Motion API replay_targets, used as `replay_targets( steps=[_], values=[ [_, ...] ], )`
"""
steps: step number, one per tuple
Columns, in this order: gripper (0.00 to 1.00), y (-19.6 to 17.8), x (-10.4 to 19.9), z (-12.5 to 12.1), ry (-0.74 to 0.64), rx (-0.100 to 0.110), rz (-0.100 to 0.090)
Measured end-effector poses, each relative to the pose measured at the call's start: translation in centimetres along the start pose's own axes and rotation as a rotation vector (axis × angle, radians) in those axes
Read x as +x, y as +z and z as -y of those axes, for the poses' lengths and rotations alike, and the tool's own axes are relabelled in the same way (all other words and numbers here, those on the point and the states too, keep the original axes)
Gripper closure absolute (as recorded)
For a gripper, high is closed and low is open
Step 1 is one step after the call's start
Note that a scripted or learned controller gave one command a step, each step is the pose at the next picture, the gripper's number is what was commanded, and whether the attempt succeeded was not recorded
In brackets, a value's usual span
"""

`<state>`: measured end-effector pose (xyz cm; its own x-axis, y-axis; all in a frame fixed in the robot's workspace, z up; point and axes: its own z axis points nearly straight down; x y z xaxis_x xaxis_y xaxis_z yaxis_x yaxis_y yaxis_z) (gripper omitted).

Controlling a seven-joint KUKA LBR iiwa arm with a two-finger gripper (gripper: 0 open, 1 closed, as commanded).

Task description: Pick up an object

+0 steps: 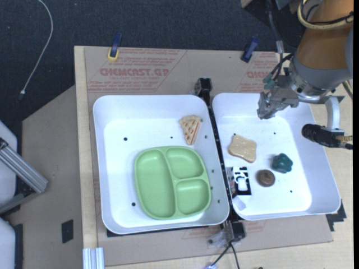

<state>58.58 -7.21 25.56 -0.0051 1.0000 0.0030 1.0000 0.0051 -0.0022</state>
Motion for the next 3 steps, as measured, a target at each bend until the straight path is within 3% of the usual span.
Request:
replay_targets(
  steps=[2,3],
  values=[
    [1.00,0.4,8.6,2.6,0.000,0.001,0.000],
    [1.00,1.9,14.4,4.3,-0.001,0.003,0.001]
  ],
)
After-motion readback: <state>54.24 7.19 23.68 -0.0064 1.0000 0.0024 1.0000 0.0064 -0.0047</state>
